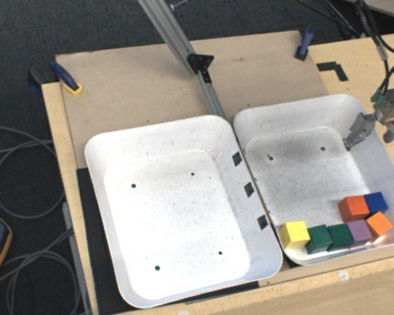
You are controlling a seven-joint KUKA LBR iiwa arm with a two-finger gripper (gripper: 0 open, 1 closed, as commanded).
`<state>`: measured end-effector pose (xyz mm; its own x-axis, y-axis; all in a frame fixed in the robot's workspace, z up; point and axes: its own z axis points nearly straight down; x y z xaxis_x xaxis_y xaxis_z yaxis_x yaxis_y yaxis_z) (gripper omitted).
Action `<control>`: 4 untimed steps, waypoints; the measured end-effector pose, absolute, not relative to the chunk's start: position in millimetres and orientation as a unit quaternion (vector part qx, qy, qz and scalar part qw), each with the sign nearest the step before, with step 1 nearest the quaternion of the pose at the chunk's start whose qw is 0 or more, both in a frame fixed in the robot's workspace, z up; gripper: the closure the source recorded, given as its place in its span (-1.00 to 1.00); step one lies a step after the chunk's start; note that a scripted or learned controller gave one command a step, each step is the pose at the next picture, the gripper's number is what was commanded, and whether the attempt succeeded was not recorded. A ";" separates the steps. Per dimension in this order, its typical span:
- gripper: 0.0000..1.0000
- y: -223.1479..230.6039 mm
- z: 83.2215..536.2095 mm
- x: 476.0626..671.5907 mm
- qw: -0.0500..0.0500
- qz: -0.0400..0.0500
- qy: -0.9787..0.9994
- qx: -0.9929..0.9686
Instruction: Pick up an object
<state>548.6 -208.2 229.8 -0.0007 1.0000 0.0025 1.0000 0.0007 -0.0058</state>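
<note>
Two bins on the bench. The right bin (293,125) has seven blocks packed along its near edge: one yellow block (295,232), two green blocks (329,236), one purple (359,230), two orange (354,206), one blue (375,201). The gripper (373,128) hangs over that bin's far right corner, fingers spread, nothing between them. The left bin (106,157) shows bare white.

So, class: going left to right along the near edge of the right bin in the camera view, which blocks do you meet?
Yellow block → dark green block → green block → purple block → orange block.
</note>
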 end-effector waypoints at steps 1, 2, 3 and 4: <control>-1.00 -205.9 187.3 548.9 0.003 0.001 -0.707 -0.707; -1.00 -202.0 139.8 539.8 0.003 0.001 -0.707 -0.707; 1.00 -202.5 154.1 542.3 -0.001 -0.001 -0.707 -0.707; 1.00 -199.8 200.5 550.6 -0.003 -0.002 -0.708 -0.706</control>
<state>550.6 -199.8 200.5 -0.0022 1.0000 -0.0022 1.0000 0.0022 0.0066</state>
